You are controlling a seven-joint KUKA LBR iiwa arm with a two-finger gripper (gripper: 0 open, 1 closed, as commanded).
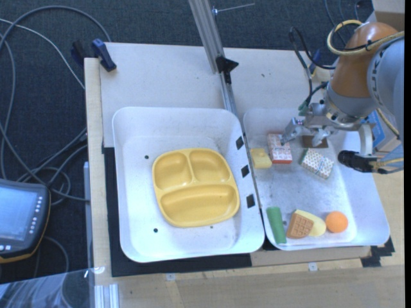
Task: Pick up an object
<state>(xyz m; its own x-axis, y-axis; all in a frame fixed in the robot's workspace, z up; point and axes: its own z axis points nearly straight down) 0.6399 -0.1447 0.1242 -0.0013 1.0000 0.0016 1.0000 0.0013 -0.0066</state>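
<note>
The arm (366,63) comes in from the right and is cut off by the picture's edge, so its upper part is out of sight. Its wrist and cabling cover the far right corner of the right bin (359,236). The gripper (307,128) hangs over the far end of that bin; it is small and partly lost against the grey metal above it, and whether it is spread or pressed together cannot be told. Nothing can be seen between its tips.

In the right bin, a small red-and-white box (279,149) lies just below and left of the gripper, and a pale yellow block (261,158) sits just beside it on the left, close to the bin's left wall. A white patterned box (317,163) lies to the right of the red one, near the gripper. Along the near edge lie a green stick (275,224) at the left, then a waffle-patterned piece (299,224) resting against a yellow lump (316,224), and an orange ball (336,222) just beside them on the right.

The left bin (128,140) holds a yellow divided plate (195,187) with three compartments, lying flat near its middle.

A metal rail (212,27) slants down between the two bins. On the floor at the far left a screen (19,217) is cut off by the picture's edge, with cables (38,95) looping above it.
</note>
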